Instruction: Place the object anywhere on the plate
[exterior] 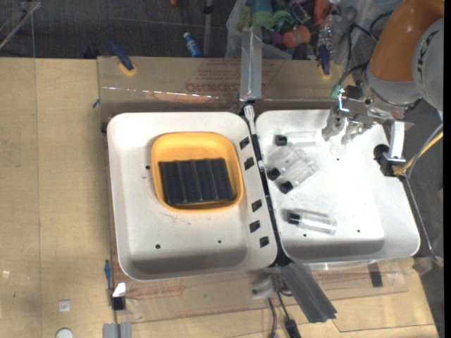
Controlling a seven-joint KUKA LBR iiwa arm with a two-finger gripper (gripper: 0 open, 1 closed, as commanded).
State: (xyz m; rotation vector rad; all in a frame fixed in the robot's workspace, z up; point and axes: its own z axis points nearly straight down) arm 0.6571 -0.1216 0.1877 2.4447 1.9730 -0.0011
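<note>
Clear plastic marks the nearest task object, a black-capped vial point(311, 221) lying flat in the right bin point(394, 224). Beyond it, two more capped vials point(290, 173) lie touching, then a fourth point(296, 140) nearer the far wall. Across the divider, an orange plate point(163, 146) bearing a dark ridged block point(196, 182) sits in the left bin point(130, 210). Farthest back, the gripper point(344, 129) hovers over the right bin's far corner; whether it grasps anything I cannot tell.

Grey arm with orange band reaching in from the right, gripper point(342, 127) pointing down, low
</note>
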